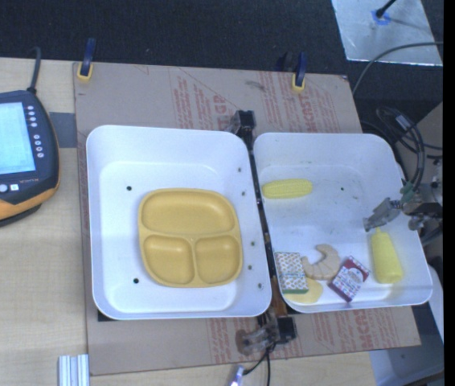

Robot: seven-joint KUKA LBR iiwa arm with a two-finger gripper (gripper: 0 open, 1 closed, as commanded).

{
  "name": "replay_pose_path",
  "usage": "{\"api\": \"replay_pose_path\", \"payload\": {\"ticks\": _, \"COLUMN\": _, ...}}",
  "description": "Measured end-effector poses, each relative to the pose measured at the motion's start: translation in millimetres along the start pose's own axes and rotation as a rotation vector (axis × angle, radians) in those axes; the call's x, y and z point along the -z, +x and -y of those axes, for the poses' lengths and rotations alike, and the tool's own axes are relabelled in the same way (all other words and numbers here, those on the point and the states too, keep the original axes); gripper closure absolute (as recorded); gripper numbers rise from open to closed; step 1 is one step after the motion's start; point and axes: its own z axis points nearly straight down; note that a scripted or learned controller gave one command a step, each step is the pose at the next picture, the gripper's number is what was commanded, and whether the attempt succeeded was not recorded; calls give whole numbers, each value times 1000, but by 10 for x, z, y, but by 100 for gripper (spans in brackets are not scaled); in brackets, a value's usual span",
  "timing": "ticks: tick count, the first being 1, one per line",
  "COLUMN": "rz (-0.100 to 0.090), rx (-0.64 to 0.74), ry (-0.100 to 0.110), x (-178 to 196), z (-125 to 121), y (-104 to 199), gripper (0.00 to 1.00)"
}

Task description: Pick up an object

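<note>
The right white bin [336, 141] holds several small items. A yellow corn cob [288, 189] lies near its left wall. At the right wall lies a yellow oblong piece [385, 256]. Along the front sit a red packet [348, 279], a tan curved piece [324, 261], a checkered packet [290, 271] and a pale yellow slice [312, 293]. My gripper [382, 214] reaches in low from the right edge, just above the yellow oblong piece and apart from it. Nothing shows in its grasp.
The left white bin [103, 215] holds a yellow divided plate [189, 236]. A control tablet [6, 155] rests on the bench at far left. Clamps [299, 71] pin the cardboard sheet at the back. Cables [404, 127] hang beyond the right bin.
</note>
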Motion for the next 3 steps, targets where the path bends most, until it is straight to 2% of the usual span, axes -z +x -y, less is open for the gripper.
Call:
{"api": "replay_pose_path", "payload": {"ticks": 1, "rz": -1, "rx": 0, "ry": 4, "x": -1083, "z": 177, "y": -23, "gripper": 0}}
{"api": "replay_pose_path", "payload": {"ticks": 2, "rz": 1, "rx": 4, "ry": 3, "x": -972, "z": 171, "y": -34, "gripper": 100}}
{"api": "replay_pose_path", "payload": {"ticks": 3, "rz": 1, "rx": 4, "ry": -2, "x": -966, "z": -259, "y": 596, "gripper": 100}}
